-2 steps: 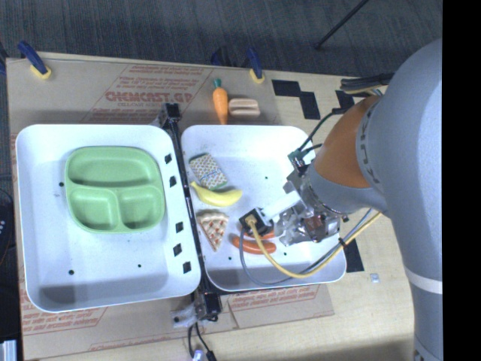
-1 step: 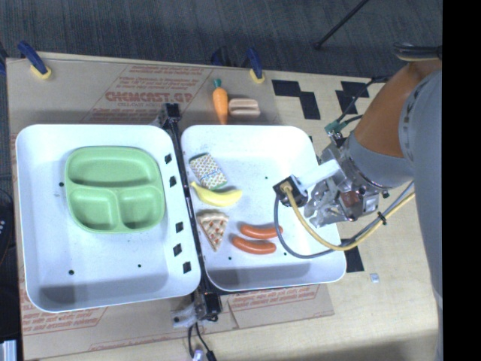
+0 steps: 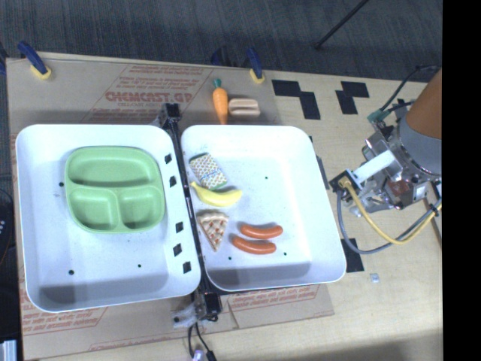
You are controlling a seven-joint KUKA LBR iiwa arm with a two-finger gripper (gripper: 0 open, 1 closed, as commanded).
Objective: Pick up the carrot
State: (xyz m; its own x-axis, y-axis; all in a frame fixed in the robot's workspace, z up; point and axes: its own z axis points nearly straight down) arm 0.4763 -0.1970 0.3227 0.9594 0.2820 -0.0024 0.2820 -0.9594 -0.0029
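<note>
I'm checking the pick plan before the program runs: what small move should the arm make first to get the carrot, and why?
Probably swing the gripper from the bench's right side toward the far edge. The small orange carrot with a green top lies outside both bins, on the cardboard just beyond the right white bin, beside a tan bun-like toy.

The pale wooden worktop [image 3: 391, 292] carries two shallow white plastic bins, left [image 3: 34, 201] and right [image 3: 301, 156], well clear of the jaws. Beyond the right bin lie a small orange carrot [image 3: 219, 104] and a tan bun-shaped toy [image 3: 243, 108], side by side on brown printed cardboard [image 3: 150, 95].
</note>
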